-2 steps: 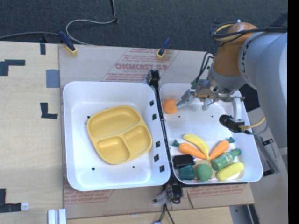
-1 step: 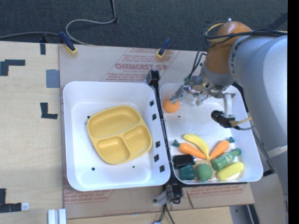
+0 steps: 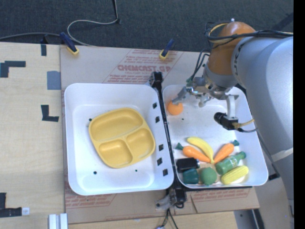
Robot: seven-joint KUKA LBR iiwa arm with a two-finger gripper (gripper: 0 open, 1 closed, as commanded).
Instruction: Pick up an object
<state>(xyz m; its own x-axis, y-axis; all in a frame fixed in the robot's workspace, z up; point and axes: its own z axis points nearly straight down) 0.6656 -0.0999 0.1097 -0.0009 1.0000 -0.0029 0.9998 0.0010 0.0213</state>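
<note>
Holding two carrots (image 3: pixel 193 152) and one banana (image 3: pixel 201 147), the bin (image 3: pixel 248 113); claw (image 3: pixel 195 93) state unclear.

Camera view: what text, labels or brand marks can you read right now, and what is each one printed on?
"CHEMCAST GP" in red, repeated along slanting lines, on the brown cardboard sheet beneath the two white bins.
The smaller red print between those lines is too blurred to read.
The green bottle in the right bin carries no mark I can make out.

The big grey arm (image 3: pixel 271 94) runs off the right edge — its base unseen. Its wrist covers the far right corner of the right shallow white bin (image 3: pixel 257 175).
</note>
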